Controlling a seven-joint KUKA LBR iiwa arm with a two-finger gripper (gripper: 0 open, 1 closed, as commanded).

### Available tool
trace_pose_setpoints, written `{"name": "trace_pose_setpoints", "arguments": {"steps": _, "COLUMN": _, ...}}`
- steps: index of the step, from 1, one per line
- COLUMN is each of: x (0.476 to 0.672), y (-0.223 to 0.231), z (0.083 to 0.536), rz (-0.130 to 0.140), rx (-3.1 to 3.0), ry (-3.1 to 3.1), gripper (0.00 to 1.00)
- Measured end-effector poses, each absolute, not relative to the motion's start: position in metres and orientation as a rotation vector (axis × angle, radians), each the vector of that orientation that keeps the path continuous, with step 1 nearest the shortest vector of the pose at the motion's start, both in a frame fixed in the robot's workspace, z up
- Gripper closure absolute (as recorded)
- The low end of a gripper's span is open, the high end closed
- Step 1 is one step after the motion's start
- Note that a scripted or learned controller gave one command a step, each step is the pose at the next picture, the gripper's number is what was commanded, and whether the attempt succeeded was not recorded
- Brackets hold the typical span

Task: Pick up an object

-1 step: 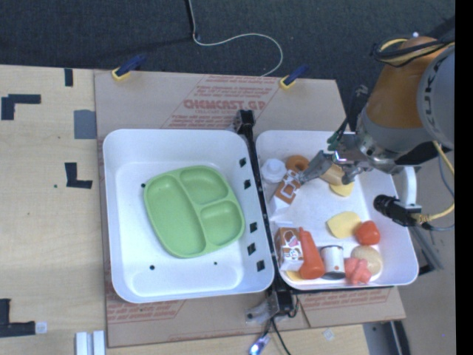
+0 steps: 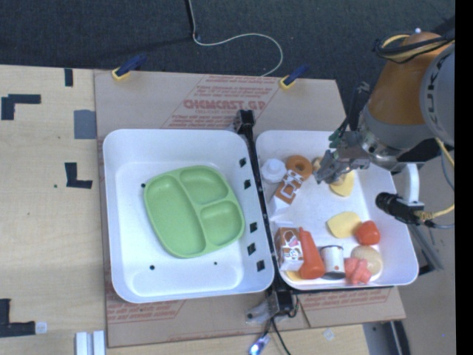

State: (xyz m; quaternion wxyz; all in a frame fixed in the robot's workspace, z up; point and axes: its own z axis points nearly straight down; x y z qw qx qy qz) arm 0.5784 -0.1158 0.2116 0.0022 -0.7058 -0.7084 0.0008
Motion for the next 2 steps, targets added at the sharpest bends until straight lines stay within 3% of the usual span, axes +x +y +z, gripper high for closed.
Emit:
{"name": "trace_pose_setpoints", "arguments": {"steps": 1, "x": 0.528, "y": -0.070, "z": 0.391, "rz": -0.016, "rx": -2.222, "ry": -2.236, "gripper": 1.00}}
{"name": "trace_pose_setpoints", "arguments": {"steps": 2, "x": 0.509, "y": 0.007, "z": 0.413, "rz": -0.003, "rx": -2.211, "ry": -2.232, "gripper": 1.00}}
